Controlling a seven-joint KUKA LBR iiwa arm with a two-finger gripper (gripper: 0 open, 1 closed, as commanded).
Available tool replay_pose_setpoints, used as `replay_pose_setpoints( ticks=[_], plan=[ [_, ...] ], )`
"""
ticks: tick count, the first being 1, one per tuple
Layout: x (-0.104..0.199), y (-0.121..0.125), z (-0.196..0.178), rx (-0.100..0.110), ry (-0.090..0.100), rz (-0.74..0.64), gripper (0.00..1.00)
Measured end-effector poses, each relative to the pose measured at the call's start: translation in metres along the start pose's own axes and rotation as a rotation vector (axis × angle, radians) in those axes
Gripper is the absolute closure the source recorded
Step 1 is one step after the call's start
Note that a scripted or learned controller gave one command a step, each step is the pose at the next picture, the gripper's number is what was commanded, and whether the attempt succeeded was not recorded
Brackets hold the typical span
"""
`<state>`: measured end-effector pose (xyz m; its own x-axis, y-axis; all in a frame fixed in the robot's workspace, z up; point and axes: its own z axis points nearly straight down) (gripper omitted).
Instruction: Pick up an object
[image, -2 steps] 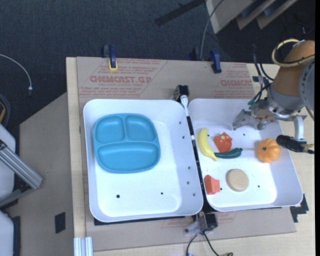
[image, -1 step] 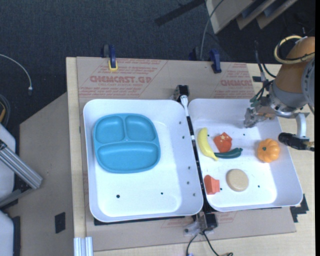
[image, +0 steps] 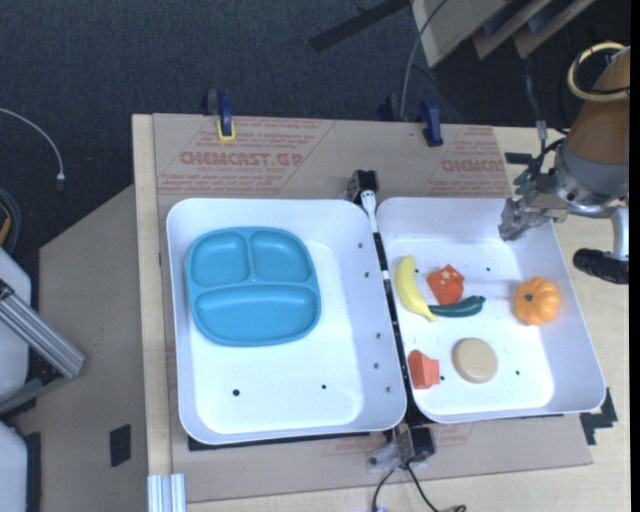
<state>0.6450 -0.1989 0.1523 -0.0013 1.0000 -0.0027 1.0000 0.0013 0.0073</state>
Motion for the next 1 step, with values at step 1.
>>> replay_pose_setpoints(
  ticks=[1],
  plan=[
    [0.0079, 0.0089, -0.0543, -0.002, 0.000, -0.001, 1.00]
  ],
)
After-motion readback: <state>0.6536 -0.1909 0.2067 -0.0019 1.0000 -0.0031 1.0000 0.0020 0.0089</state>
